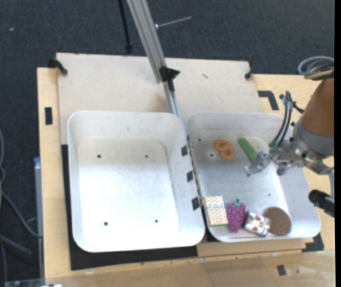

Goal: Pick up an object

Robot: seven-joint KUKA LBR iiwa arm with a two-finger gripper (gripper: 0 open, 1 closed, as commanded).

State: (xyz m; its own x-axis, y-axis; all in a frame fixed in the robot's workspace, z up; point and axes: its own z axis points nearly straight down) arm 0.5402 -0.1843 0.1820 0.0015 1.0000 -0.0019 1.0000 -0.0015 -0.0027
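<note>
From the overhead camera view, the step in hand looks like the approach before a grab. Nothing is between the fingers, so the pick isn't made yet. The gripper [258,165] hangs over the right bin [249,122], near its far right corner, and the closest target is the green stick-shaped piece [246,147], lying at a slant just beside the claw's tip, toward the bin's far edge. An orange ring-shaped thing [223,149] sits a little further toward the divider between the bins.

If I were tuning this, I'd go for the green piece: it's alone on bare floor, so the fingers can straddle it across its narrow side without bumping neighbours. Line the jaws square to its long axis first, otherwise it'll probably just skid away. The stuff along the near edge is harder: a pale checkered block [215,210], a purple berry-like toy [236,215], a small red-and-white patterned item [256,223] and a brown disc [277,220] are packed close, some touching.

Pose: the arm [318,113] comes in over the right edge of the bin, wrist bent down and inward, claw pointing toward the bin's middle. Whether the claw is spread or pressed together, I honestly can't tell; it's too small and blurry. The left bin [128,178] isn't involved.
</note>
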